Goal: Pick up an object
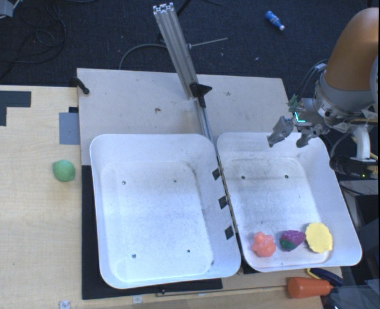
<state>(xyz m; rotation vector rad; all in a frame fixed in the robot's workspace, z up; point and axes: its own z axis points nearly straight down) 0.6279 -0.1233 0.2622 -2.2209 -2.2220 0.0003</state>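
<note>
A dark carpeted floor strewn with cables fills the top of the frame, and below it a pale wooden bench (22,198) carries a grey board on which two shallow white bins sit side by side. The left bin (106,153) takes up the centre of the frame; the right bin (335,192) lies just beside it toward the right. Along the right bin's lower edge three small objects sit in a row: an orange-pink lump (263,244), a purple-and-green piece (292,239) and a yellow round piece (319,237), close together. A green ball (64,170) rests on the bench at the left, well apart from the bins. An orange tool handle (309,286) lies below the right bin. The gripper (289,136) hangs over the upper right corner of the right bin, its two fingers spread apart with nothing between them, well away from the three objects.
</note>
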